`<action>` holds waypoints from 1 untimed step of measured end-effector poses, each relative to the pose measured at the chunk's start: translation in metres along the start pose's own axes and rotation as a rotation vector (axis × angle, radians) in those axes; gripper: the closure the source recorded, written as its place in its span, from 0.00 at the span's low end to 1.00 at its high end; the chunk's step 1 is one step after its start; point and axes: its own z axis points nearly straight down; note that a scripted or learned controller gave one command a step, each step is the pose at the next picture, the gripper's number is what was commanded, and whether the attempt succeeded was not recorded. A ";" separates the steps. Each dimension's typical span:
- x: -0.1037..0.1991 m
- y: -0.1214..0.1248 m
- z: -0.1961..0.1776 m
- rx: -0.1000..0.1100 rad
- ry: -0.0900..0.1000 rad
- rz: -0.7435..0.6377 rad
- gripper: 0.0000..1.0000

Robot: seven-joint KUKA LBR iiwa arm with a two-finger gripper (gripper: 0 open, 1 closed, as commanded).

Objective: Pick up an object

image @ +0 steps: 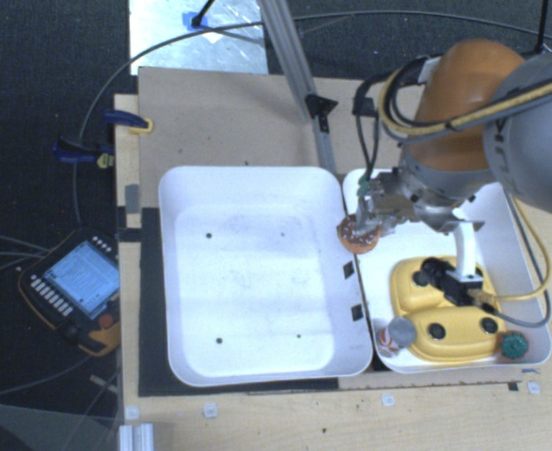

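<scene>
Largest first: left bin (257, 346), white, shallow, bare floor; spare drop space, by judgement. Right bin (537, 346), holding all pickable stock. Grey arm (501, 111) with orange band, reaching over right bin from the right. Yellow toy (445, 332), black buttons, flat on right bin floor. Gripper (368, 222) at right bin's left rim; finger state cannot be told. Small brown round object (358, 237) directly beneath gripper, likely the target; grasp unconfirmed. Grey knob (400, 333), teal ball (513, 346) beside toy.
</scene>
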 end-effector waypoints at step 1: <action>0.039 -0.018 0.009 0.001 -0.002 0.002 1.00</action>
